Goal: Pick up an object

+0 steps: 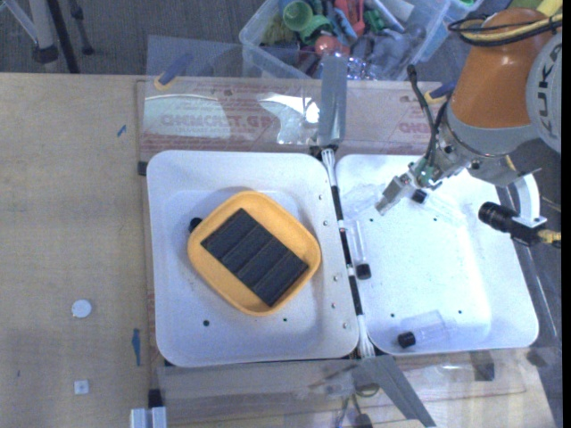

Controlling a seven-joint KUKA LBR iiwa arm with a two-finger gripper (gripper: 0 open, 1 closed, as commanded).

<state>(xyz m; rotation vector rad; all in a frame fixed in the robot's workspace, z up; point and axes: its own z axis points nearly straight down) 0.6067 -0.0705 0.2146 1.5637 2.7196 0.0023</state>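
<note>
Yellow tray (253, 251) with its dark slatted insert sits at nine o'clock from the gripper (399, 190), whose jaw state I cannot tell, so I'd aim for its raised rim.

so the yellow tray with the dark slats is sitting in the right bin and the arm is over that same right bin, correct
Not quite. The camera view shows the yellow tray with dark slats in the left bin, not the right one. The arm is indeed over the right bin, its claw near that bin's far left part.
</note>
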